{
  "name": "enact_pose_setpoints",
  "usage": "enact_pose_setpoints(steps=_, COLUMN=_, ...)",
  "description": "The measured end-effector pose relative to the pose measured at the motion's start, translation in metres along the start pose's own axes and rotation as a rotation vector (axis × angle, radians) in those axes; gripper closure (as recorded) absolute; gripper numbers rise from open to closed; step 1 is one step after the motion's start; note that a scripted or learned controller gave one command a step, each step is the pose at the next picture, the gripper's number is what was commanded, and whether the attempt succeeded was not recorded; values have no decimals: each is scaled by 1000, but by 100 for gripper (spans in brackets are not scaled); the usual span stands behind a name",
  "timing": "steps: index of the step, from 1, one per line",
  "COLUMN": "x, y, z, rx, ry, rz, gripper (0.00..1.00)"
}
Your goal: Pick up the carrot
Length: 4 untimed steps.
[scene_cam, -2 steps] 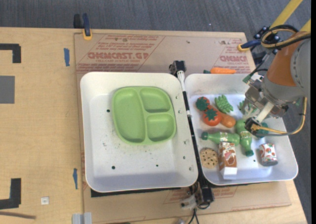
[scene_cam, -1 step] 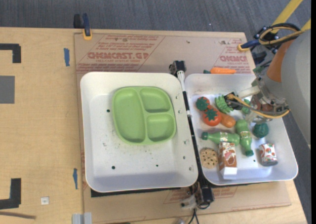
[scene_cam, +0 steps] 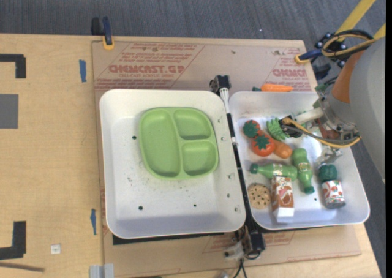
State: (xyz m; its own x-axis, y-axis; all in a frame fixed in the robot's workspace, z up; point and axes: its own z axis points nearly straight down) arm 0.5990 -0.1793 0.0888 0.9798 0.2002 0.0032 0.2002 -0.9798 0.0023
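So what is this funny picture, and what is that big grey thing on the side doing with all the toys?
A camera up high looks down on a bench. The big grey thing is a robot arm, reaching in from the right, with its claw over the right bin. That bin holds toy food: a carrot, a tomato, a green bottle, a cookie and a small carton. The left bin holds a green plate. I can't tell if the claw holds anything.
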Motion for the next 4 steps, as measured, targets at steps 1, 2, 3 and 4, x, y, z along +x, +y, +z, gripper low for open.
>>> enact_pose_setpoints(steps=1, x=-70, y=14, z=-2, rx=26, ry=11, rz=-241, gripper=0)
enact_pose_setpoints(steps=2, x=-92, y=20, z=-220, rx=2, ry=-2, rz=-616, gripper=0)
enact_pose_setpoints(steps=3, x=-56, y=28, z=-289, rx=2, ry=-3, rz=-357, gripper=0)
enact_pose_setpoints(steps=4, x=9, y=47, z=-268, rx=2, ry=-3, rz=-340, gripper=0)
